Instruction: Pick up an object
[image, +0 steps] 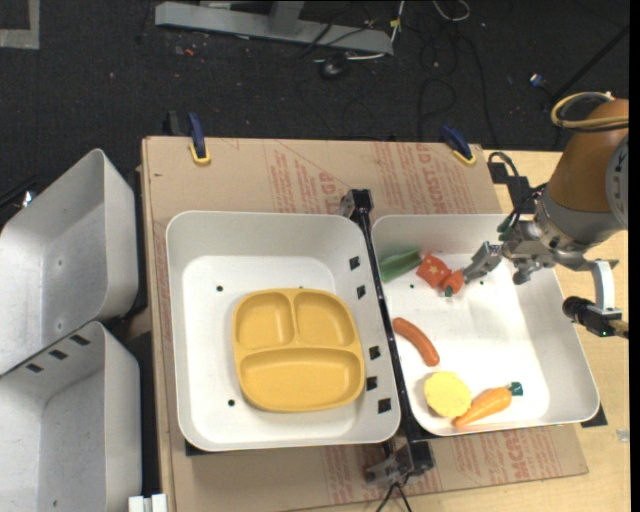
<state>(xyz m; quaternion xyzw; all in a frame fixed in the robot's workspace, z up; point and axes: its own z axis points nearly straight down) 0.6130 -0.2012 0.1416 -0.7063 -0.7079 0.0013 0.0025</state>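
Pincer (462, 280): at the end of the grey arm (585, 190), reaching in from the right and low over the upper part of the right bin (560, 340). Whether its fingers are spread or pressed together cannot be told at this size and angle. Its tip sits touching or just beside a small red item.

Red item (433, 269): a small reddish-orange piece, upper left of the right bin; likeliest target. Not seen between any fingers, so not counted as held.

Green item (399, 263): just left of the red one, against the bin's left wall.

Sausage-shaped item (416, 341): orange-red, mid-left of the right bin, well clear of the pincer.

Yellow round item (447, 393) and carrot (487, 402): lower part of the right bin, touching or nearly so.

Yellow divided plate (298, 349): in the left bin (190, 250), apart from the action.

Counter (300, 170): brown board carrying both bins.

Step in hand, by judgement: approach or grasp attempt on the red item. Next move calls for a secure closure around it, then a straight lift; the near green item and bin wall leave little room.
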